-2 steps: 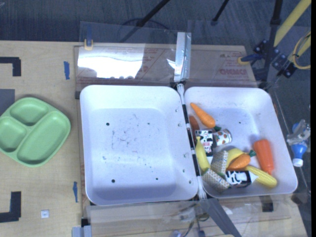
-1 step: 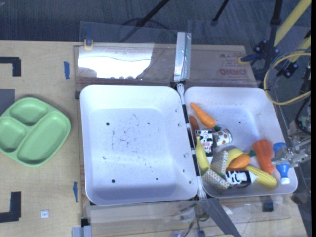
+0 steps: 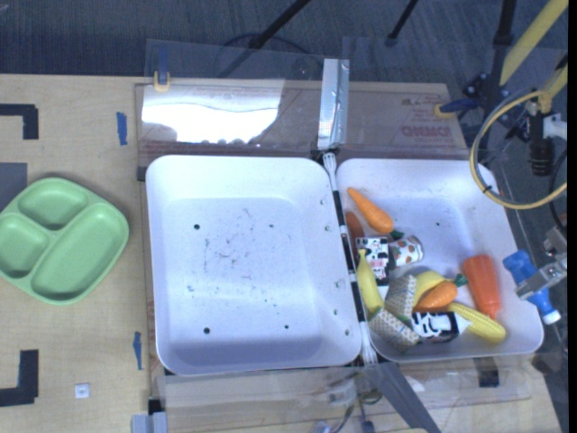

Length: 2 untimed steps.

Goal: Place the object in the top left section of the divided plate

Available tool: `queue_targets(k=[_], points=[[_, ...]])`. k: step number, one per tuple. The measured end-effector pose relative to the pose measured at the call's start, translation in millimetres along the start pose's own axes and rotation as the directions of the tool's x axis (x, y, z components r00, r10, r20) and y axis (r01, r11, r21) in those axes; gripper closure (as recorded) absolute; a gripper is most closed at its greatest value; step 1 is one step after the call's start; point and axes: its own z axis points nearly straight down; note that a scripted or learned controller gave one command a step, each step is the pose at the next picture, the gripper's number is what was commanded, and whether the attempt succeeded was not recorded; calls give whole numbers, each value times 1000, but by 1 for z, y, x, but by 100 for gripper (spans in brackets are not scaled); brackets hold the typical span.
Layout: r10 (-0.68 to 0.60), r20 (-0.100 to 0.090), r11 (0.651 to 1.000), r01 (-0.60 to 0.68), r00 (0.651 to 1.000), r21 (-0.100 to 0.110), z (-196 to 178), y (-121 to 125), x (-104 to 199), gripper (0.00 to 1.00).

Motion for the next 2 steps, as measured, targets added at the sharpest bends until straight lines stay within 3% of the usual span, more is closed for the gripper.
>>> queue_targets(k=[1, 2], points=[[-354, 4, 935, 354, 935, -4, 74, -2, -10, 100], [-350, 8, 937, 350, 937, -1, 65, -4, -12, 100]])
